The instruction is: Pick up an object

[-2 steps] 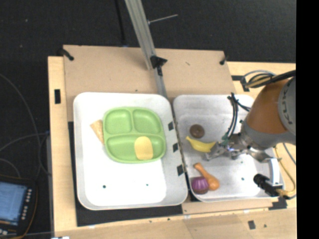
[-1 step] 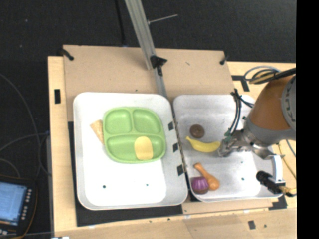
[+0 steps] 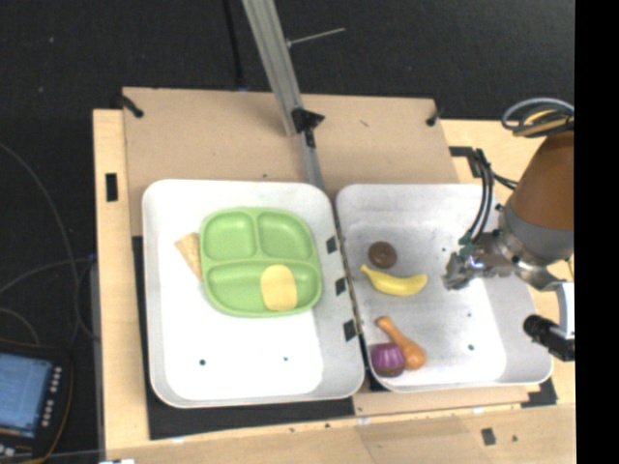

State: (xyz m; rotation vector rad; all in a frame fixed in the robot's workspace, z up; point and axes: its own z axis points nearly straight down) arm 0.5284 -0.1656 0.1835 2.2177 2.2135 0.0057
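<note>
Purple onion point(image 3: 388, 359) and carrot point(image 3: 402, 343) sit at right bin point(image 3: 484, 356) front edge. Gripper point(image 3: 457, 271) hovers right of banana point(image 3: 395, 280); finger state: can't tell.

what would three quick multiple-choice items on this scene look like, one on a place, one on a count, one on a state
1. Where does the yellow piece lie?
A. in the green divided plate's lower compartment
B. beside the banana
C. on the bench outside the bins

2. How many things lie in the right bin?
A. one
B. two
C. four

3. What is the banana's state?
A. lifted by the gripper
B. lying on the bin floor, apart from the gripper
C. on the green plate

Answers: 1 A, it sits inside the plate's large lower section. 2 C, the brown round piece, banana, carrot and purple piece. 3 B, bare white floor separates it from the gripper.
</note>
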